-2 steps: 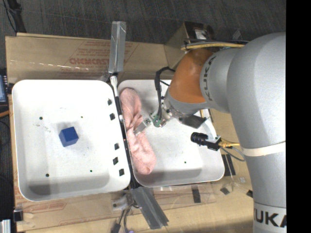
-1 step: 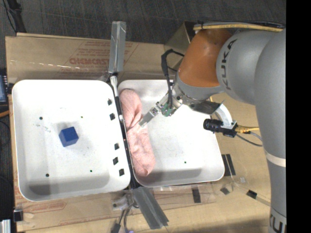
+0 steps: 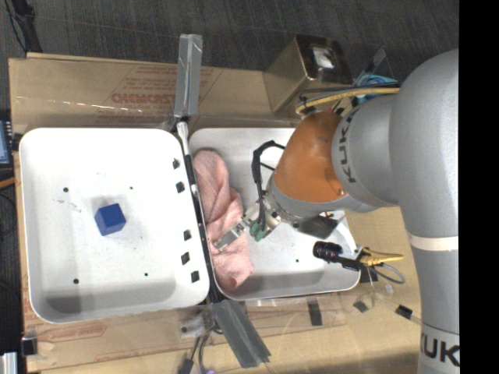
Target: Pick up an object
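A pink cloth (image 3: 217,201) lies bunched along the left wall of the right bin (image 3: 312,280), reaching from its far end to near its front. My gripper (image 3: 231,238) is low over the lower half of the cloth, touching or just above its right edge. Nothing can be made out held in it. A small green piece (image 3: 258,233) shows right beside the gripper; whether it is a loose object or part of the tool is unclear. A blue cube (image 3: 110,218) sits alone in the left bin (image 3: 47,287), far from the gripper.
The grey arm with its orange band (image 3: 308,170) covers the right bin's middle and far right. A metal divider (image 3: 189,201) separates the bins. Brown cardboard (image 3: 93,92) lies behind them, with a tan box (image 3: 308,68) at the back.
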Robot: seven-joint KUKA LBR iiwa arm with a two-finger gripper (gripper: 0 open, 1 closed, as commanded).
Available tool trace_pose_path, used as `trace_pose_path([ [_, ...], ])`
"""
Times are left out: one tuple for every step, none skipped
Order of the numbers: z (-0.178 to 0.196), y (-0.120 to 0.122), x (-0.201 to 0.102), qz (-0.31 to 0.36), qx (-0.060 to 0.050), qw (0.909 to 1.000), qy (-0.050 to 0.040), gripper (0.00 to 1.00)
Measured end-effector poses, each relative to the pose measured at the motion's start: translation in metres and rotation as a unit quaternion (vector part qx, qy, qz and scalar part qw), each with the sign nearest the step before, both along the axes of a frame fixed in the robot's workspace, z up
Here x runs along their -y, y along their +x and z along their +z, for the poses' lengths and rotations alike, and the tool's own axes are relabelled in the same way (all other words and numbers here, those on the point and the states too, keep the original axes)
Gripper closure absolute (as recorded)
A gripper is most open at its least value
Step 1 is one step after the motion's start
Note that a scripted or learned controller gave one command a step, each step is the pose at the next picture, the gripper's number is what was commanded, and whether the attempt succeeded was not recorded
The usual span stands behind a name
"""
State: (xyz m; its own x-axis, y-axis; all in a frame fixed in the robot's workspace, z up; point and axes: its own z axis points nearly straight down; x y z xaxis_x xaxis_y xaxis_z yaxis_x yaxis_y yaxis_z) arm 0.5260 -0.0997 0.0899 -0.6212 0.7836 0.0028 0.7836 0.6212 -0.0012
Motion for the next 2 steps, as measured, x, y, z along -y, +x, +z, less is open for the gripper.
trace_pose_path([
  [0.1,0.017,-0.054,0.013,0.0,0.9999,-0.0006,0.0],
  [0.003,0.001,0.023,-0.06,-0.002,0.9982,-0.0002,0.0],
])
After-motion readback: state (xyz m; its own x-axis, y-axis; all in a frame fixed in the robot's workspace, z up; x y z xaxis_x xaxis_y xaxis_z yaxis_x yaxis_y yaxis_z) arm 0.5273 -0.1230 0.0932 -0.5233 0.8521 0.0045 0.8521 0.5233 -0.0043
